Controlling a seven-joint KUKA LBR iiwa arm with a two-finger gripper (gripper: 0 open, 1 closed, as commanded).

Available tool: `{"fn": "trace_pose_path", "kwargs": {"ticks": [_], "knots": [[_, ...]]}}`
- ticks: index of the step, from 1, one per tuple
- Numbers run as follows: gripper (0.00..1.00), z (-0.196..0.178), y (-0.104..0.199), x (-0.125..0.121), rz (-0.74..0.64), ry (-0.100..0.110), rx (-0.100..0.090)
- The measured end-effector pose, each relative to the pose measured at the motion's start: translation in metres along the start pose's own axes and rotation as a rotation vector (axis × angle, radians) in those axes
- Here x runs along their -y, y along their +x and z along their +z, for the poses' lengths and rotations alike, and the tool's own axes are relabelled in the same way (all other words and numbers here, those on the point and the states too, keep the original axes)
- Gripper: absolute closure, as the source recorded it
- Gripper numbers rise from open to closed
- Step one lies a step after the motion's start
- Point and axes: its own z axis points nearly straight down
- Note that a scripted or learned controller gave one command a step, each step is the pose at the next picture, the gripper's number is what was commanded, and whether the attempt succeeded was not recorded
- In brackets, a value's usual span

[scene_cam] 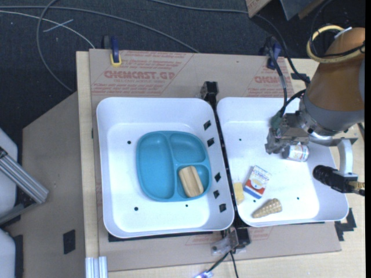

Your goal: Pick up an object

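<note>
My pincer (282,145) sits low in the right bin (243,112), upper-right part. Whether it's wide or narrow I can't tell, my wrist blocks it. A small silvery cylinder thing (298,153) lies just beside it, half covered by my wrist; can't tell if they touch. My arm (339,80) covers the bin's right rim. Toward the front of that bin: small red-white-blue packet (256,182), tan cone (266,208), and a small yellow piece (238,192) by the left wall, too small to identify. Left bin (113,155): blue divided plate (159,167), tan block (191,180) in its lower-right compartment. Tabletop (87,155) is cardboard, print partly legible.
</note>
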Motion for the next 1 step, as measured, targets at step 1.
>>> {"fn": "trace_pose_path", "kwargs": {"ticks": [1], "knots": [[1.00, -0.0038, 0.0499, -0.0162, 0.000, 0.001, 0.000]]}}
